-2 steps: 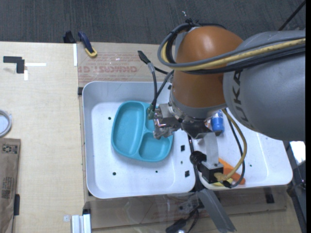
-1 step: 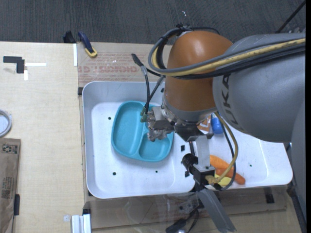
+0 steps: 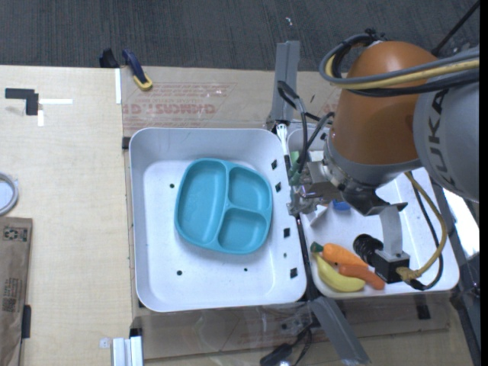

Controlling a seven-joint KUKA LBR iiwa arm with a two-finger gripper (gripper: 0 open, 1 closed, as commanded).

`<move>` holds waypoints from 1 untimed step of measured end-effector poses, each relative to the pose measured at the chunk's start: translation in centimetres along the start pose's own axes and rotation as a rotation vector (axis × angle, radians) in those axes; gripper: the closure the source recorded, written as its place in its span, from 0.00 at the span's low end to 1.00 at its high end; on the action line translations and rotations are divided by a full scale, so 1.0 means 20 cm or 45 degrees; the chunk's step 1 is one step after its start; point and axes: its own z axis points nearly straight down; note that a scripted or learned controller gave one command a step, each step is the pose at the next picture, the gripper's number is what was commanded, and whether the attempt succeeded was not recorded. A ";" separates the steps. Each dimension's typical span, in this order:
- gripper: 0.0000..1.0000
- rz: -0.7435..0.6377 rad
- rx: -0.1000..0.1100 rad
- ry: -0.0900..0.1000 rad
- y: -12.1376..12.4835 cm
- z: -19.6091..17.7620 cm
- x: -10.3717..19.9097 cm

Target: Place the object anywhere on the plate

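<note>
A light blue plate (image 3: 224, 206) with three compartments lies in the left white bin (image 3: 152, 280), and nothing lies on it. In the right bin (image 3: 427, 204), near the front, a yellow banana (image 3: 338, 280) and an orange carrot (image 3: 351, 259) lie together. My gripper (image 3: 308, 195) hangs under the orange wrist at the right bin's left wall, beside the divide between the bins. A small blue thing (image 3: 341, 204) peeks out just right of it. The arm hides much of the right bin.
A blue and yellow clamp (image 3: 137, 71) sits behind the left bin on the wooden bench. A roll of tape (image 3: 6, 194) and a brown packet (image 3: 14, 261) lie at the far left. A grey post (image 3: 285, 75) stands behind the bins.
</note>
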 end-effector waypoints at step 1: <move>1.00 0.039 0.002 0.000 0.02 0.17 0.10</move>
